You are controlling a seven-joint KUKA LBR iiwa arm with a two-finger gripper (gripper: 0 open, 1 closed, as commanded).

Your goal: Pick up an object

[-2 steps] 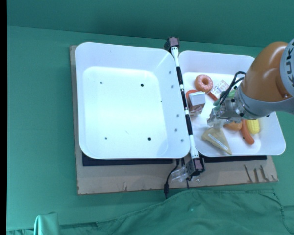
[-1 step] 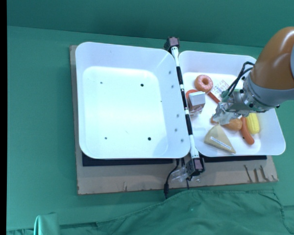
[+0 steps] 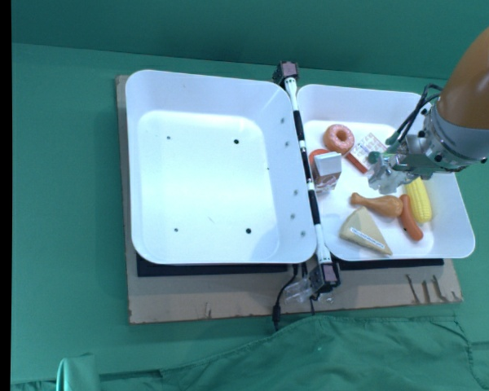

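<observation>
The right bin [image 3: 452,243] holds several toy foods: a pink donut [image 3: 339,138], a small carton [image 3: 327,170], a drumstick [image 3: 378,204], a cheese wedge [image 3: 364,231], a yellow corn cob [image 3: 419,199], an orange carrot [image 3: 411,222] and a small white packet [image 3: 367,146]. My gripper [image 3: 383,173] hangs low in this bin, just right of the carton and above the drumstick, beside the corn. Nothing shows between its tips.
The left bin [image 3: 204,169] lies beside the right one, split from it by a black-and-white rail [image 3: 306,169]. Both rest on a cardboard sheet [image 3: 228,304] over green cloth. The arm's orange band [image 3: 481,76] overhangs the right bin's far right corner.
</observation>
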